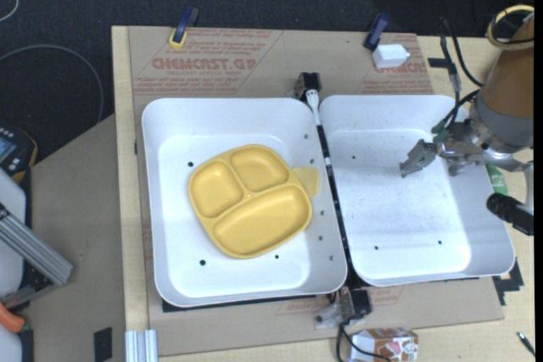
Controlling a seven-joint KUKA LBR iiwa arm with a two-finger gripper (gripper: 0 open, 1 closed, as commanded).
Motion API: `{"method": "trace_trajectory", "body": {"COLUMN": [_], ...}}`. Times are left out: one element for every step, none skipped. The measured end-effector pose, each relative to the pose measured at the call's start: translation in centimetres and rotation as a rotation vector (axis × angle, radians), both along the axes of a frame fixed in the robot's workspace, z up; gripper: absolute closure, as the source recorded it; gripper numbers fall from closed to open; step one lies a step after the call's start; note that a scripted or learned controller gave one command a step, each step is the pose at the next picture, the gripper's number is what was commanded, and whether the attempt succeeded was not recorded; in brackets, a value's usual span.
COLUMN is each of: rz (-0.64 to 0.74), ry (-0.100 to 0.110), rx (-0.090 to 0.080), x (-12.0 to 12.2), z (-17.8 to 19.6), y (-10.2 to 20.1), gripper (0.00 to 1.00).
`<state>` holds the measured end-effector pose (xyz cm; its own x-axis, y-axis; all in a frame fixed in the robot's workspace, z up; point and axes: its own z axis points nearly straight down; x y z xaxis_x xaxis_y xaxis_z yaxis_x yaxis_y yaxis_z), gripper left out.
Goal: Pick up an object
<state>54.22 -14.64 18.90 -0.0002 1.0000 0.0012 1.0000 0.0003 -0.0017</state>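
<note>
Plate (249, 201), yellow and split into three compartments, lay in the left bin (161, 182) you watched, toward its centre. At three o'clock from it, the gripper (417, 158) hung over the right bin (407, 233), fingers spread and grasping nothing.

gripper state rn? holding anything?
Gripper: over the right bin, nothing visible between its fingers; open or shut cannot be told. Yellow tray sits in the left bin.

Grey arm (507, 110) low at the right, claw (417, 160) spread, nothing between its fingers.
</note>
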Motion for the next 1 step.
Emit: {"method": "trace_trajectory", "body": {"rz": [0.007], "ry": [-0.020], "rx": [-0.002], "x": [-6.30], "z": [20.16], "y": [6.06], "gripper": [0.00]}}
